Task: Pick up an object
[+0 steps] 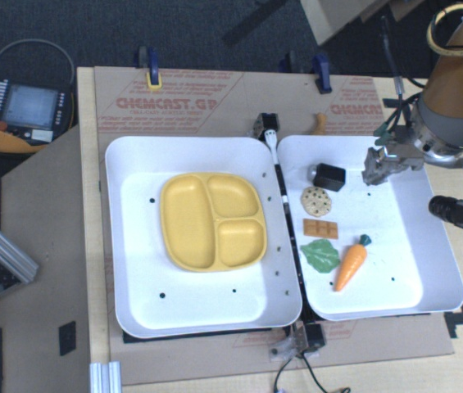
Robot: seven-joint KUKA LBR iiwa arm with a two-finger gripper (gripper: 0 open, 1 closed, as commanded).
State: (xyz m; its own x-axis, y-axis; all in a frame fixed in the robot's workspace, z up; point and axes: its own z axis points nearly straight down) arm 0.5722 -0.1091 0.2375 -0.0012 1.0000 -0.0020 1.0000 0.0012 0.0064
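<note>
Orange plastic carrot (350, 267) with a green tip lies lowest in the right-hand shallow white bin (428, 244), well below the pincer (376, 170) and a little to its left. Touching the carrot's left side is a green plastic leaf (320, 255), and just above the leaf sits a small brown rectangular wafer (320, 229). Above that comes a round pale cookie with dark chips (316, 201), down and left of the pincer. Nearest to the pincer, just to its left, is a small black block (329, 176). Nothing is seen between the pincer's tips, which hang over the bin's upper part; whether they stand wide or narrow I cannot tell. Far to the pincer's left, the other white bin (133, 244) holds a yellow divided plastic plate (212, 220). Both bins rest on the brown board surface (100, 113).
</note>
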